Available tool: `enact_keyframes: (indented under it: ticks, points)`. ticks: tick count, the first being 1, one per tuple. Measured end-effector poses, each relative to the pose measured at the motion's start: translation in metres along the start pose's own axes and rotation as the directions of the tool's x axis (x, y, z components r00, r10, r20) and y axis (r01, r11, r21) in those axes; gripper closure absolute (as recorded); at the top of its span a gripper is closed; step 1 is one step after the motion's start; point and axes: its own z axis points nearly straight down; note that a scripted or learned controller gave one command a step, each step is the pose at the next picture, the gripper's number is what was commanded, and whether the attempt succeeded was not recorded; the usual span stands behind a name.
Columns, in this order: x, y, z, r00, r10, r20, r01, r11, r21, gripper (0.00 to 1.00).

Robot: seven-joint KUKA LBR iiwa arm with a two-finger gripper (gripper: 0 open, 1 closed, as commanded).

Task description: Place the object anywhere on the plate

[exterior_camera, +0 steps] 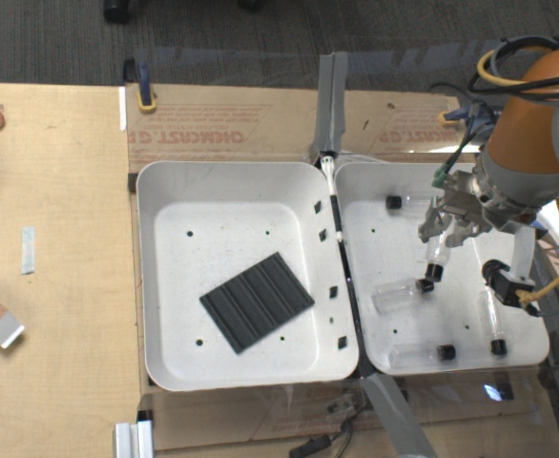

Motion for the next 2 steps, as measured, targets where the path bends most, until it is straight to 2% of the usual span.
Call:
enact_keyframes:
  ticks: [1, 2]
  points:
    - [0.082, 0.022, -0.009, 0.955, 0.295, 0.001, -0.295, 0.955, 0.0, 1.0]
    - [0.142, -0.044, -0.015, 0.953, 0.303, 0.001, -0.303, 0.953, 0.001, 1.0]
